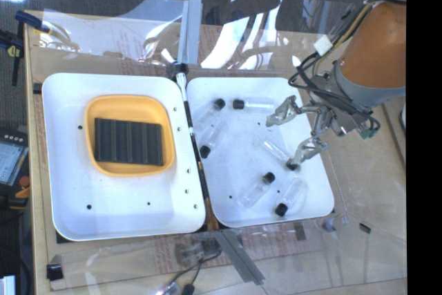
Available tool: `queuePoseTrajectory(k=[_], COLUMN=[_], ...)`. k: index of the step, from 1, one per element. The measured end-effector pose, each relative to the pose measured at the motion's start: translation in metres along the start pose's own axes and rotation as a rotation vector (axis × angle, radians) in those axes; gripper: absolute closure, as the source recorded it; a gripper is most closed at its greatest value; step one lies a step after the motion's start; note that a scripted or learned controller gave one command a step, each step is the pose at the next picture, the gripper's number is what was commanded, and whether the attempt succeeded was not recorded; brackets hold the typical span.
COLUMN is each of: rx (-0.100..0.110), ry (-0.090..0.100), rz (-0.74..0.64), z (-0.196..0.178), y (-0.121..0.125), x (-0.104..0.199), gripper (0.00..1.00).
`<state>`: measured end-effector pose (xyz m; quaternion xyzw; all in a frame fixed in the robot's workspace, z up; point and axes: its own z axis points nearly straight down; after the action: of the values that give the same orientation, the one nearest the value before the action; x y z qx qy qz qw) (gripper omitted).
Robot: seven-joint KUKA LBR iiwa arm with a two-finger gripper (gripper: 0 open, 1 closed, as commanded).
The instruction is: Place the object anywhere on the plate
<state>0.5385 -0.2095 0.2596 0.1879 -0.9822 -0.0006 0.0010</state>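
The yellow plate with a dark ribbed centre lies in the left bin. Several clear vials with black caps lie scattered in the right bin: one near the far wall, one by the left wall, one toward the front. My gripper hangs low over the right side of this bin, open, its two fingers spread wide. A faint clear vial lies on the bin floor between the fingers. Nothing is gripped.
Another vial rests near the right bin's front right corner, and a black cap sits at the far left. The divider between the bins runs just left of the vials. Cables loop off the wrist.
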Motion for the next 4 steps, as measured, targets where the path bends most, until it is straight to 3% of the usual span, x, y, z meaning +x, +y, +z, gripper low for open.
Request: queuePoseTrajectory(k=[1, 2, 3, 4], rx=[0.004, 0.0, 0.002, 0.002], ry=[-0.005, -0.001, -0.003, -0.002], rz=[-0.295, -0.496, -0.847, -0.846], z=[-0.017, 0.006, 0.026, 0.026], y=[-0.009, -0.013, -0.018, -0.019], x=[-0.026, -0.035, -0.051, -0.05], gripper=[0.0, 0.0, 0.0, 0.0])
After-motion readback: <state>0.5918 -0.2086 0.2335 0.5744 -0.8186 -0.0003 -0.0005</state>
